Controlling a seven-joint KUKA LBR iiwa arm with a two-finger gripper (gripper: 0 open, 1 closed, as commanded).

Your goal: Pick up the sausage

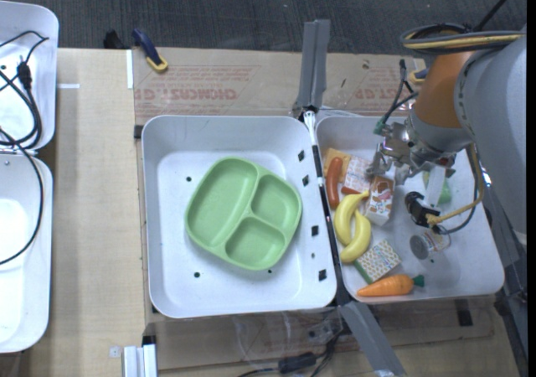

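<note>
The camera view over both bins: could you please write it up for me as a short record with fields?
left bin: holds a light green three-compartment plastic plate
right bin: holds the food items
target: reddish-orange sausage, at the bin's left wall, above the yellow banana
other items: orange carrot near the front edge; small patterned carton beside the banana
claw: over the right bin, right of the sausage, nothing seen held

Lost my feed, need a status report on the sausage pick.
End effector low over right bin, fingers unclear. Sausage loose at bin's left wall. Banana touching its lower end, small carton alongside.
</note>
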